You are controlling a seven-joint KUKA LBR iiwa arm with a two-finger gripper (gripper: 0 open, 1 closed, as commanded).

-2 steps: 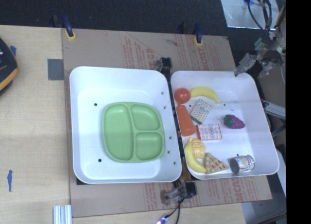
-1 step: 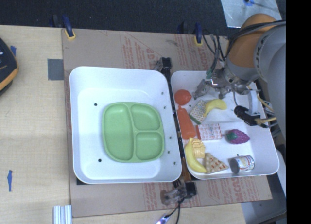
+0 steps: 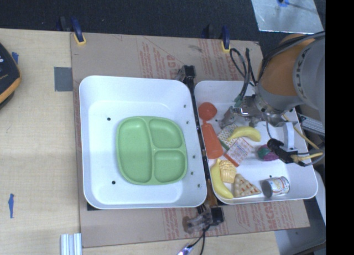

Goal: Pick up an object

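Pincer point(image 3: 235, 114): I read it low over the upper middle of the right bin point(image 3: 310, 190), metal parts jutting left from the wrist. I cannot tell from my seat how it stands; the tips blur into the clutter below. No item shows lifted in it.

Arm point(image 3: 285, 71): grey with its orange band, entering from the right, hanging over the right bin's upper right corner. Black cables loop up from the wrist.

Right bin contents, nearest the pincer first:
- small banana point(image 3: 245, 133), just below and right of the pincer, lying flat.
- red round piece point(image 3: 208, 110), left of the pincer, near the bin's left wall.
- orange-red long piece point(image 3: 211, 140), below the round piece, along the left wall.
- printed packet point(image 3: 238, 151), red and white, just under the small banana.
- purple item point(image 3: 267, 153), right of the packet, partly under a black part of the arm's fittings.
- large banana point(image 3: 220, 185), curved along the lower left corner.
- corn-like yellow piece point(image 3: 227, 168), beside it.
- waffle-patterned wedge point(image 3: 244, 186), near the bottom edge.
- small can point(image 3: 275, 186), on its side, lower right.

Left bin point(image 3: 94, 96): holds a green divided plate point(image 3: 150, 150), three compartments, lying flat near the middle.

Bench: both bins sit on a cardboard sheet point(image 3: 138, 49) held by blue clamps point(image 3: 78, 31) at the far edge.
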